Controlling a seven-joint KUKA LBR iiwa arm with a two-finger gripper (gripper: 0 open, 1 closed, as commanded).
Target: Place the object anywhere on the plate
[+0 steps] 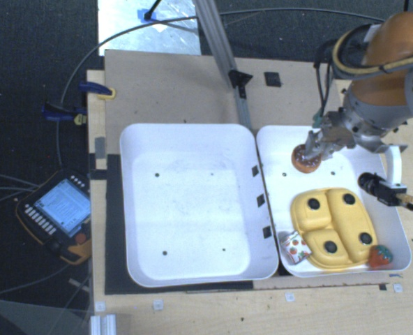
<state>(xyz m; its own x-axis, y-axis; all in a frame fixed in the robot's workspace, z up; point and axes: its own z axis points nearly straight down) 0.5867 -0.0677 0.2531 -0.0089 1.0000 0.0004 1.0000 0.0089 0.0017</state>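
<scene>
Two bins side by side on the bench [185, 82]. In the right bin [276, 145]: a plate [335, 227] with four sections at the near end, a strawberry [381, 256] touching its near right corner, a small wrapped thing [292, 246] at its near left, a doughnut [305, 159] farther back, under the gripper [314, 147]. Left of the left bin [185, 204], off the bench, a handheld screen [58, 209].

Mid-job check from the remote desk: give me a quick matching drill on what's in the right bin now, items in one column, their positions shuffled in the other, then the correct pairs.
Items
1. yellow plate
2. brown round object
3. red strawberry-like piece
4. small red-and-white item

Positions
A. near right corner of the right bin, against the plate's edge
B. far left part of the bin, right under the gripper
C. near half of the bin, four dark-dotted sections
D. near left corner, beside the plate

Pairs: 1-C, 2-B, 3-A, 4-D
</scene>
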